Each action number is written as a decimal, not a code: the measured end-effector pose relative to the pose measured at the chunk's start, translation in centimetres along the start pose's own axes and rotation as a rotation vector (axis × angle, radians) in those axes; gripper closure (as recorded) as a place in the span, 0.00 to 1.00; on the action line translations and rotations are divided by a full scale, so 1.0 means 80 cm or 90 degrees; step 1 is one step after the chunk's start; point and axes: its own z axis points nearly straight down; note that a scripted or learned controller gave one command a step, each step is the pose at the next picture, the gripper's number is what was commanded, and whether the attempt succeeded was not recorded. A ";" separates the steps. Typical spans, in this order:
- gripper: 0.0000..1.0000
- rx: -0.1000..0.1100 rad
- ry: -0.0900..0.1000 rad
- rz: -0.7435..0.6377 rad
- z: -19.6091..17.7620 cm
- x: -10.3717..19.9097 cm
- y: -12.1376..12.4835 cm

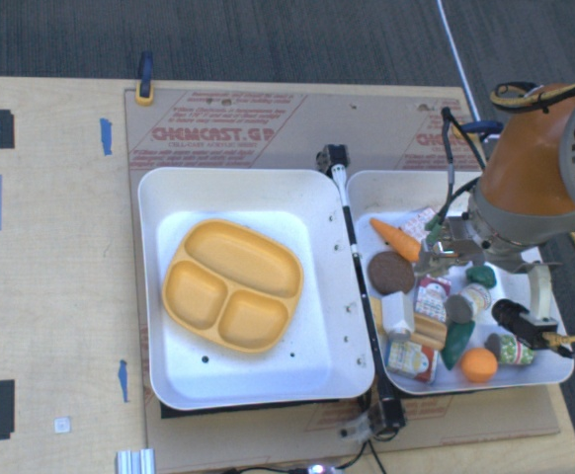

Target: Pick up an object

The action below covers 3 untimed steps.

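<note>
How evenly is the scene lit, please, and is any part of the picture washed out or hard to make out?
In the camera view, the left bin glares nearly white around the yellow divided plate, which stays crisp; the right bin lies dimmer under the arm, its small items soft and crowded; the gripper is too blurred to read.
</note>
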 end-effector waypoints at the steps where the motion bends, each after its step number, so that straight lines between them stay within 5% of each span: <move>1: 1.00 -0.003 -0.001 0.000 -0.013 -0.001 0.001; 2: 0.00 -0.002 -0.001 0.001 -0.013 -0.001 0.001; 3: 0.00 0.003 0.000 0.002 0.116 -0.055 0.004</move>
